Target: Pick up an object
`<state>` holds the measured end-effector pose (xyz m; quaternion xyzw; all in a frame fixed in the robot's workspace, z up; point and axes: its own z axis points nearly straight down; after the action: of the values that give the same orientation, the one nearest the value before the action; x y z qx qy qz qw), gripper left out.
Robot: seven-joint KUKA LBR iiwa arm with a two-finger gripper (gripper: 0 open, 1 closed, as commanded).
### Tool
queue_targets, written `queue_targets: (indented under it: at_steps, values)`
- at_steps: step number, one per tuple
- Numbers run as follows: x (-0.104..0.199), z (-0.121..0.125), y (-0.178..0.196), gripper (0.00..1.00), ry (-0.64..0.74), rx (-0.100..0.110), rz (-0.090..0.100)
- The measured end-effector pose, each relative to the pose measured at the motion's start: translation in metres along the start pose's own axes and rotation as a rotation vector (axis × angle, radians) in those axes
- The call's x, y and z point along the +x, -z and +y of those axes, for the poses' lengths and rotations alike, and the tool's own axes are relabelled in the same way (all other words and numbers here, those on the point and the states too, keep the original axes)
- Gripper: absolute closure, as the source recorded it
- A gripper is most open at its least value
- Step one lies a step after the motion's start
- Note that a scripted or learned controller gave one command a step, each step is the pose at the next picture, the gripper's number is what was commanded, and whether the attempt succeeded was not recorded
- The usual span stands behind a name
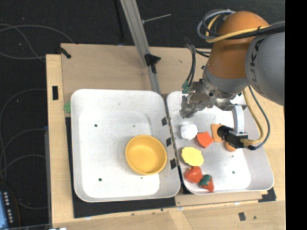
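In the right bin (259,176), the hand (188,110), grip perhaps hidden, hovers above crowded white ball (188,131).

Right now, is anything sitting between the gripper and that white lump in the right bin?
Nothing visible does. The gripper hangs just above the white lump, with bare bin floor between them. The orange block and yellow piece lie off to the side.

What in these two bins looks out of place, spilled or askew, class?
Nothing stands out. The yellow bowl sits upright in the left bin. In the right bin the white ball, orange block, yellow piece, tomato and strawberry lie loosely grouped, with the gripper above the ball.
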<state>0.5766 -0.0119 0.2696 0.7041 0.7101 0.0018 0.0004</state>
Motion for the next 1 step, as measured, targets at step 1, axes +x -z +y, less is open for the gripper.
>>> queue_targets:
  at_steps: [1]
  values:
    - [0.0531,-0.0092,-0.0158,1.0,-0.002,0.004,-0.002]
